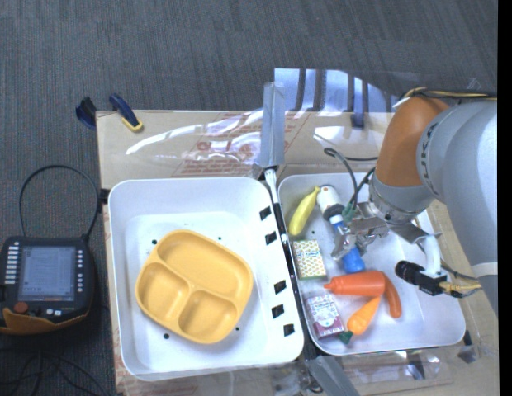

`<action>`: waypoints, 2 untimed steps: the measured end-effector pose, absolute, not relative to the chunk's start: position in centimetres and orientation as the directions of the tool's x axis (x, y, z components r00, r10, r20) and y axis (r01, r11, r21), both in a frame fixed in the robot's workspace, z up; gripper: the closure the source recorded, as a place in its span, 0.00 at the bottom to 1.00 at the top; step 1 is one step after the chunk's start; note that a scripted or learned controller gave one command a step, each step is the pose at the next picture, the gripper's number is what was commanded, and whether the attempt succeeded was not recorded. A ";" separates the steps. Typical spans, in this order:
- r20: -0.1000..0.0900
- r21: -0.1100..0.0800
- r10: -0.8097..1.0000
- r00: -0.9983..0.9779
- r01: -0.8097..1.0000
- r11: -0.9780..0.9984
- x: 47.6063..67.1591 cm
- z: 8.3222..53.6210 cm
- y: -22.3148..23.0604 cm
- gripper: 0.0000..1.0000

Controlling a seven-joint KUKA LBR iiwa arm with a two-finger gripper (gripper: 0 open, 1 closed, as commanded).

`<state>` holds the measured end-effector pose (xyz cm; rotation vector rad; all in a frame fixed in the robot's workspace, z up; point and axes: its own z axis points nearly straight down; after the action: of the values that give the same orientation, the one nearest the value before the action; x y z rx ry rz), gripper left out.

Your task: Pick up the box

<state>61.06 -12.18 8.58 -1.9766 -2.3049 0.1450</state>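
Your pincer [348, 242] hangs low over the right bin [442, 324], just beside a blue item [353, 262] and below a white bottle [326, 198]. Whether it is released or clenched, I cannot tell; the wrist and cabling mask it. Nothing is seen held in it.

There are two candidates for the box. A pale yellow-green box [309, 259] lies flat against the bin's left wall, just left of the pincer. A pink-and-white box [324, 315] lies lower, near the front corner, beside a small carrot [365, 313]. Both rest on their broad faces, so a top-down grip must span a narrow side.

Note the crowding: a banana [303, 210] sits above the yellow-green box, a large orange carrot [357, 284] just below and right of it. The wall leaves little room for a finger on that side, in my judgement.

The left bin [128, 205] carries a yellow tray [194, 285], well apart. The table [173, 143] beyond bears only loose plastic film.

The pick is not yet made.
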 end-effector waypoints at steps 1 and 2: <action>0.000 0.001 0.965 -0.261 0.965 0.261 64.5 18.9 -5.5 1.00; 0.002 -0.003 0.948 -0.317 0.948 0.317 64.0 18.6 5.7 1.00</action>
<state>63.96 5.67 18.57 -1.8334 -2.5471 0.0025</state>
